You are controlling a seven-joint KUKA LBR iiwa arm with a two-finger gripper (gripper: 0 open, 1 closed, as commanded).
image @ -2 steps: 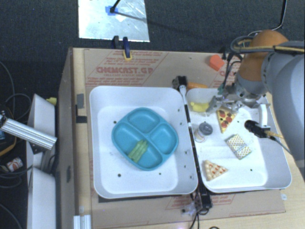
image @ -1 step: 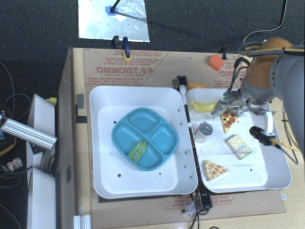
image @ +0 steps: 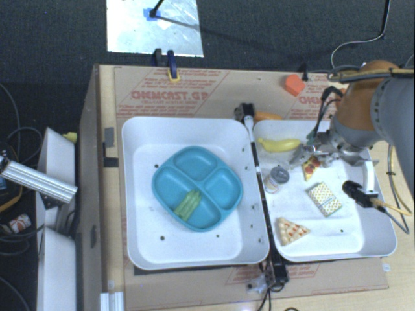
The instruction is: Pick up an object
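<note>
Pizza slice toy (image: 310, 168), the small red-and-yellow one, looks like the pick target, and it's parked in the right bin (image: 350, 241) toward the far side, just below the gripper (image: 316, 153). The grey arm (image: 389, 112) is reached in from the right and lowered right over that spot, with a banana (image: 279, 145) lying just to the left. How wide the pincer is set can't be told from this angle, and nothing can be seen held in it, so no grasp is claimed. Judging by the pose, the approach-and-close step is in hand. Next up, a clean closure on the slice and a straight lift would be needed, without the banana or the little jar (image: 279, 175) nearby getting nudged. A blue plate (image: 214, 190) sits untouched in the left bin (image: 149, 238).
</note>
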